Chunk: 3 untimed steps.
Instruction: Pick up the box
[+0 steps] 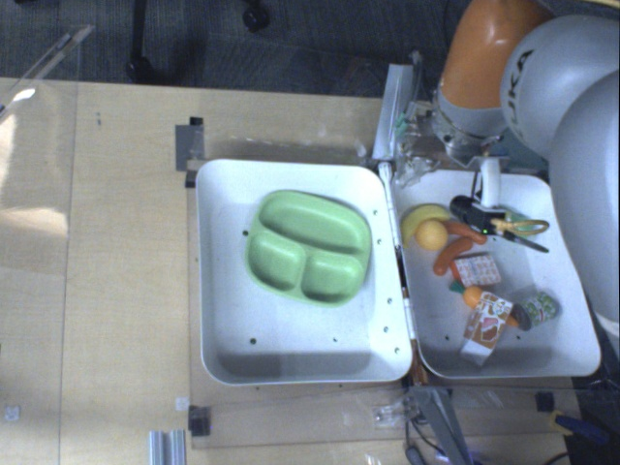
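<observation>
The box point(487, 321) is a small white carton with red and orange print, lying flat near the front of the right bin point(572, 352). My gripper point(411, 159) hangs over that bin's far left corner, close to the wall between the two bins. It is well apart from the box, which lies towards the bin's front. The grey arm with its orange band point(489, 42) reaches in from the upper right and covers part of the bin's far side.
Also in the right bin are a yellow fruit point(426, 227), an orange-red sausage shape point(455, 252), a small printed packet point(477, 271) and a greenish can point(541, 308) right of the box. The left bin point(223, 347) holds a green divided tray point(310, 247).
</observation>
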Motion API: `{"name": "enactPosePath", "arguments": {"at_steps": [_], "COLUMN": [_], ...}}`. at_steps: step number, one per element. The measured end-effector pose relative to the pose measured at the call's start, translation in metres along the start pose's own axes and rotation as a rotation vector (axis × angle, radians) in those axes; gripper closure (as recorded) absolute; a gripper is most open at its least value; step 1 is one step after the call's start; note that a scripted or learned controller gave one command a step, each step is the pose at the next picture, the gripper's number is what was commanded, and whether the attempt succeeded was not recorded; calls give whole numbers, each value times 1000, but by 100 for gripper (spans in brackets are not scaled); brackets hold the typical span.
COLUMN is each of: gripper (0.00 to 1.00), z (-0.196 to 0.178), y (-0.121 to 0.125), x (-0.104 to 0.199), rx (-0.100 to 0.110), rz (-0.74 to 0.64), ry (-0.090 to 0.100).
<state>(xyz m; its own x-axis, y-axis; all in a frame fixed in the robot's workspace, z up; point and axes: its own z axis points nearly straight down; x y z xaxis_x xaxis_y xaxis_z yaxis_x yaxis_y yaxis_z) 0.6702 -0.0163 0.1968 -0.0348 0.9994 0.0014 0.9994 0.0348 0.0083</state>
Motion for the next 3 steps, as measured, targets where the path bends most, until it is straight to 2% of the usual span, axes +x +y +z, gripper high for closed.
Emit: {"name": "enactPosePath", "arguments": {"at_steps": [1, 2, 3], "gripper": [100, 100, 100], "z": [12, -12, -9], "y": [-40, -79, -121], "x": [75, 137, 197], "rx": [5, 5, 6], "rz": [80, 64, -35], "ry": [0, 0, 1]}}
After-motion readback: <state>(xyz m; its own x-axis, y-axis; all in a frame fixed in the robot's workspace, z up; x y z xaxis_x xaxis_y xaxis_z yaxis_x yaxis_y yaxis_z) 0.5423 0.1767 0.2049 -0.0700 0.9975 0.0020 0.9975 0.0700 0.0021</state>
